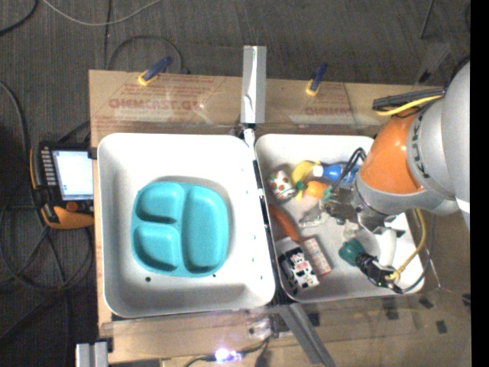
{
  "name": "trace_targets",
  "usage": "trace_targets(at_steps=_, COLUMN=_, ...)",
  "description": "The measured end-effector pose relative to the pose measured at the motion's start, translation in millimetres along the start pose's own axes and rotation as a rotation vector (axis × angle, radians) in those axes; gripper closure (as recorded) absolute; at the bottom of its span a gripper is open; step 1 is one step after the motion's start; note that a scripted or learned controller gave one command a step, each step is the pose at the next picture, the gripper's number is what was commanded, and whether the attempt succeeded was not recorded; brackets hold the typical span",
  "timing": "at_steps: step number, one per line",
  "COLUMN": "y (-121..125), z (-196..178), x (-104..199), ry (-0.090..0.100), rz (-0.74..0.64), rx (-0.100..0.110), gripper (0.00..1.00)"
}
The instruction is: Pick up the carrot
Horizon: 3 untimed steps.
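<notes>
White bins, two of them side by side

Left white bin (pixel 107 205) has a turquoise divided plastic tray (pixel 182 227); right white bin (pixel 336 290) holds the orange carrot (pixel 284 223) among toys, gripper (pixel 330 205) nearby, can't tell its grip.

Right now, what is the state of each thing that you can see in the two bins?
carrot: lying in the right bin, not held
hand: low over the right bin, beside the carrot
blue tray: lying flat in the left bin
small boxes: lying in the right bin
</notes>
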<state>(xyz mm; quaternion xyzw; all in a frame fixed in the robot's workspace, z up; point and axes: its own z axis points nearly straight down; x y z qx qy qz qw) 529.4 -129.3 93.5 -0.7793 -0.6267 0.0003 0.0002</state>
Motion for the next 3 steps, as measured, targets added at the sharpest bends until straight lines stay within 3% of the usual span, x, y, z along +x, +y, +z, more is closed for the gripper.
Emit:
trace_targets(at_steps=1, y=-0.3, z=-6.4, x=-0.5, ry=-0.002, rz=-0.001, rx=0.005, gripper=1.0)
trace_targets(at_steps=2, y=60.8, z=-108.7, x=40.0, ry=-0.006, rz=0.104, rx=0.004, gripper=1.0)
trace_targets(at_steps=3, y=-20.7, z=-90.7, x=15.4, ry=-0.003, rz=0.048, rx=0.007, gripper=1.0)
